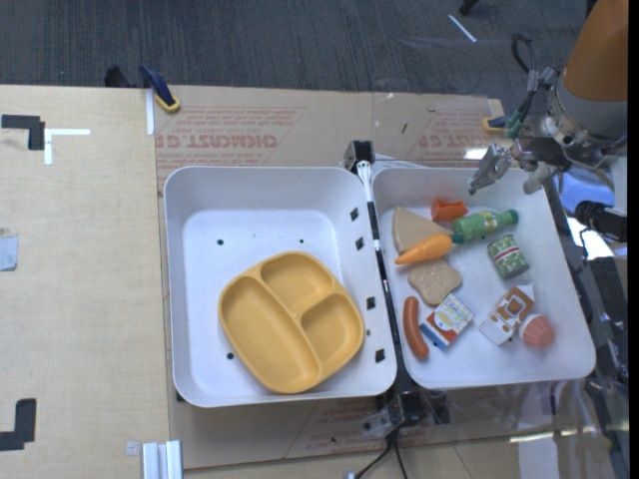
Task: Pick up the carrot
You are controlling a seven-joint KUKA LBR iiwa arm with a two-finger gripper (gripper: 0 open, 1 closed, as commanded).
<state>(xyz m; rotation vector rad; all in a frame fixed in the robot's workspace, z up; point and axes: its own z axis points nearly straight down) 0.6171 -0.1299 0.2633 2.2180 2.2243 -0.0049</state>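
The carrot [422,249] lies in the right bin [559,362], toward its left wall, tip pointing to about 8 o'clock. It rests against a pale wedge of cheese [407,230] and just touches the cap end of a green bottle [483,225] at its 2 o'clock. A slice of bread [433,282] sits just below it at 5 o'clock. The gripper [509,171] hangs over the bin's far rim, at the carrot's 1 o'clock, its jaws apart with nothing between them. A yellow divided plate [291,319] sits in the left bin [190,267].
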